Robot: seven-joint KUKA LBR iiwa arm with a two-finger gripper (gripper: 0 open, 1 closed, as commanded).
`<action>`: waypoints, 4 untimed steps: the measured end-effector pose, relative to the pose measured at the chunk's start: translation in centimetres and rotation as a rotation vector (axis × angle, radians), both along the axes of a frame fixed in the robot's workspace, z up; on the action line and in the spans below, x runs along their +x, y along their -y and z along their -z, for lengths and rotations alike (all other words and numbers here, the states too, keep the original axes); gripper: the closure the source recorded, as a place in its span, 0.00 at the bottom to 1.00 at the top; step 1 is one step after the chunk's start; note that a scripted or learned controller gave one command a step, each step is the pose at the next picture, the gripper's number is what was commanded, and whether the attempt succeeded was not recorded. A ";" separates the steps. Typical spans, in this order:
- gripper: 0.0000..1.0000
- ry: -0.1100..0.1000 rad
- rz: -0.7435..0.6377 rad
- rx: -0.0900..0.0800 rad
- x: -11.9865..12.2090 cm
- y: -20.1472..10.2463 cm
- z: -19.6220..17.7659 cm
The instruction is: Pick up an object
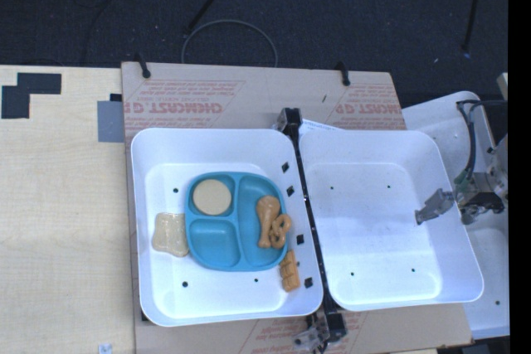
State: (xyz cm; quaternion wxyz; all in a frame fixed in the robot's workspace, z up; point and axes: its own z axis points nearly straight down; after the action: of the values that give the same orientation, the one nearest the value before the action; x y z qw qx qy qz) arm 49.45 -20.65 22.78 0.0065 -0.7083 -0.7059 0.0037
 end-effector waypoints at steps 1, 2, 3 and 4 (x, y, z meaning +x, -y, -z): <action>0.00 0.011 -0.003 -0.003 0.3 0.0 -0.6; 0.00 0.007 -0.004 -0.001 0.8 -1.0 5.0; 0.00 0.006 -0.003 0.000 0.6 -1.5 11.4; 0.00 0.011 -0.002 -0.003 0.6 -1.6 14.1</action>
State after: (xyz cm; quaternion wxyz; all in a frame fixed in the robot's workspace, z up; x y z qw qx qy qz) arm 50.05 -19.07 8.65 0.0015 -0.7076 -0.7066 0.0006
